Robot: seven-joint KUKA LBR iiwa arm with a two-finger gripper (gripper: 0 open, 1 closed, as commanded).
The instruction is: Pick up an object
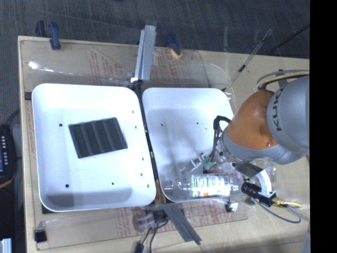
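A clear plastic bottle [202, 186] with a white label lies on its side along the near wall of the right bin [174, 115]. My gripper [206, 165] is low in that bin, just behind the bottle's middle and close to it; the grey and orange wrist hides much of it. Nothing visibly rests in its grasp. A dark ribbed rectangular pad [98, 137] lies flat in the middle of the left bin [47, 104].
The arm's bulk hangs over the right bin's right rim. A metal bar [145, 51] stands at the back between the bins, with blue clamps [53, 34] along the bench's far edge. The back half of the right bin offers free room.
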